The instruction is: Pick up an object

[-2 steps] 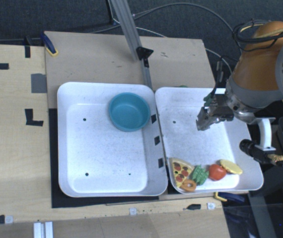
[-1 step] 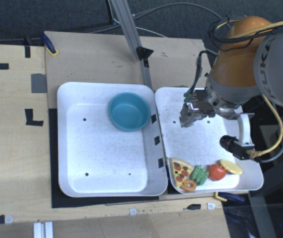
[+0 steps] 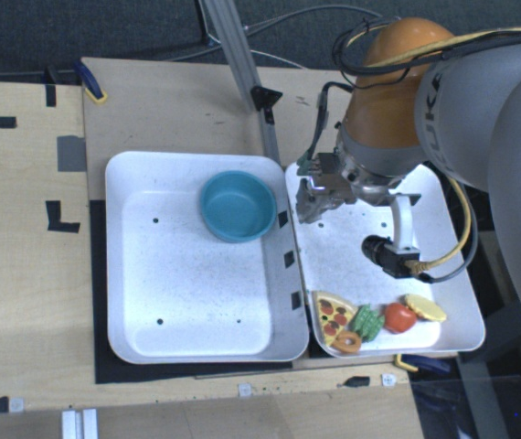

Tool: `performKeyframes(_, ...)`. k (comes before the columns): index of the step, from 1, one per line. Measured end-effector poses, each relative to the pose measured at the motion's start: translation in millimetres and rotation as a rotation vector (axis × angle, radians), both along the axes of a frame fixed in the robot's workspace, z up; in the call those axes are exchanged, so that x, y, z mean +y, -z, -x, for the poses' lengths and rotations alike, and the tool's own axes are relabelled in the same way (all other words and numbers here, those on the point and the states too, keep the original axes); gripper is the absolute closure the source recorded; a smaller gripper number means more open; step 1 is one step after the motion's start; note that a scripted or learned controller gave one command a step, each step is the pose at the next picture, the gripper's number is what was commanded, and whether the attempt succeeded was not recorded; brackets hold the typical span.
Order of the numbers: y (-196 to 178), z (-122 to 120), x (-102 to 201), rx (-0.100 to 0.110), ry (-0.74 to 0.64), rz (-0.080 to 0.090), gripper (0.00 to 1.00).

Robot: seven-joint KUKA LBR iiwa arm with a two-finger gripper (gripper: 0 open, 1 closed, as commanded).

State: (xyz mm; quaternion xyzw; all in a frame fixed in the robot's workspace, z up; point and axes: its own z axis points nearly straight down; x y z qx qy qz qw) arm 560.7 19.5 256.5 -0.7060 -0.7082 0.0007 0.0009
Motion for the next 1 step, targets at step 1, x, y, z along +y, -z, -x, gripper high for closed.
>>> performKeyframes(1, 16.2, -14.9, 44.0, 0.000, -0.001, 0.000, 1.00)
